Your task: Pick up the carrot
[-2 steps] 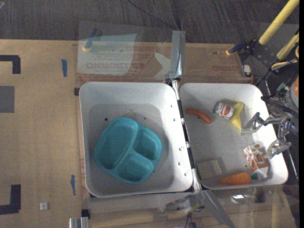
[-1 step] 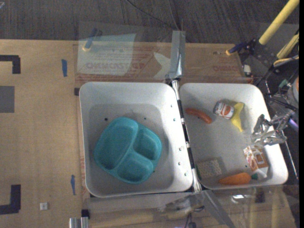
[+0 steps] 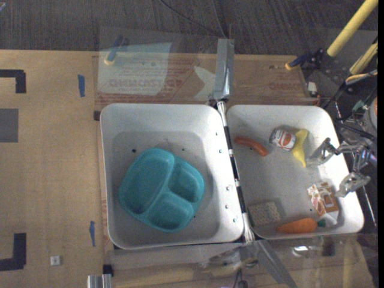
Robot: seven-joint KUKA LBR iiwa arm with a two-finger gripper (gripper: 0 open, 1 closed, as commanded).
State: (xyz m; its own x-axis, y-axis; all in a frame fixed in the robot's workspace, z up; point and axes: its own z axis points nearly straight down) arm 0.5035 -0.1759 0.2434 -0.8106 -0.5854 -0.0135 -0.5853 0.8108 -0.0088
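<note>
Spread apart, the gripper hangs over the right-hand edge of the right bin, its two metal fingers well separated with nothing between them. One finger reaches in beside the yellow banana; the other sits lower, just beside the small printed carton.

Measured from the gripper, the carrot lies below and to the left, near the bin's bottom wall. It rests on its side, orange body pointing left, green stub at its right end close to the carton. Gripper and carrot are apart, with the carton lying between them.

Left of the gripper, touching the banana's far side, stands a small can with a red and white label. Farther left of the gripper lies a reddish sausage, tilted, close to the bin's left wall. Down and left of the gripper, just beside the carrot's tip, a flat speckled sponge lies on the bin floor.

Well to the gripper's left, past the divide between the bins, the left bin holds a teal compartment plate, set at an angle on its floor.
</note>
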